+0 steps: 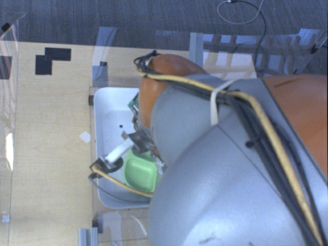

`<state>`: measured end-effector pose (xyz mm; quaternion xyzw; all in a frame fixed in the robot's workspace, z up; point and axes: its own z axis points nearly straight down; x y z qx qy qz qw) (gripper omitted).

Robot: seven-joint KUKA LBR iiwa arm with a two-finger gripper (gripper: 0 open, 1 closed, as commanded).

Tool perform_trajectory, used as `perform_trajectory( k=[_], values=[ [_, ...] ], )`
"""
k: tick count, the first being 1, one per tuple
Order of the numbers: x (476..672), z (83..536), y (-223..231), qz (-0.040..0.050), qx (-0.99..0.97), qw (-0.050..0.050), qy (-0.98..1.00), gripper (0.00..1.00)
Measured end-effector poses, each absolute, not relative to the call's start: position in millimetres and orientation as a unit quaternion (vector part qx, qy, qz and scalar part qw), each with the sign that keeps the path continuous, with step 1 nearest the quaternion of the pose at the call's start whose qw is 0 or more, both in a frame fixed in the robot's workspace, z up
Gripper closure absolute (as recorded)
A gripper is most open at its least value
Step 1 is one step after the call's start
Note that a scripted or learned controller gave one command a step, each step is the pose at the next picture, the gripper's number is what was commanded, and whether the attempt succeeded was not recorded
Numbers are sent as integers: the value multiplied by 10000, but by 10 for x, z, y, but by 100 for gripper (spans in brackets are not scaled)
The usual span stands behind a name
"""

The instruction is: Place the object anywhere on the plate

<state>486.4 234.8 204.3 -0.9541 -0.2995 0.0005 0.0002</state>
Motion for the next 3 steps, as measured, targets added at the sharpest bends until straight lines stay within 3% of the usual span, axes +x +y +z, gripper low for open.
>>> perform_trajectory(
  k=[1, 2, 3],
  values=[
    [4869, 2145, 2362, 3, -9530, 5, -3031, 100],
    [4870, 2146, 2361, 2, -9530, 5, -3030, 0],
    [4876, 2250, 2374, -3, -9519, 7, -3064, 100]
  ],
)
